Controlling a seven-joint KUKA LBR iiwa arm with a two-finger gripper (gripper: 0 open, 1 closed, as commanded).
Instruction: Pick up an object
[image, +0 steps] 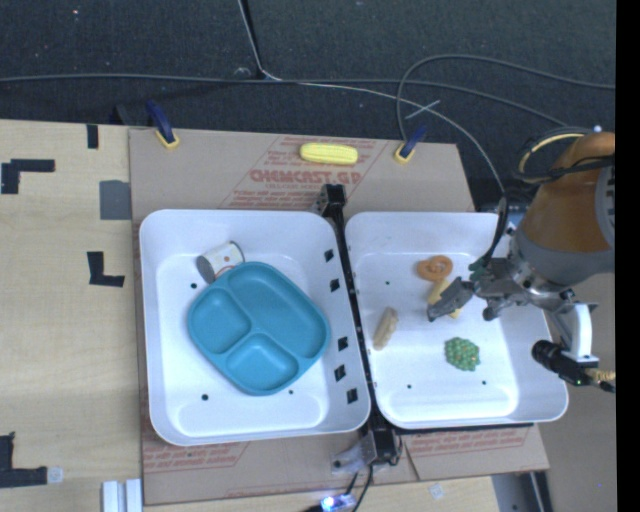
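My claw (470, 297) hangs over the right bin (400, 400), its 2 fingers spread and gripping nothing. One fingertip is just beside a yellowish piece under the orange ring-shaped object (435, 267). A green knobbly ball (461, 352) lies near, below; a tan oblong piece (385, 327) rests to the left. The left bin (165, 240) holds a blue divided tray (258, 326).

We record even, bright overhead light, mild glare on both white bins (160, 300), soft short shadows, slight overall blur.
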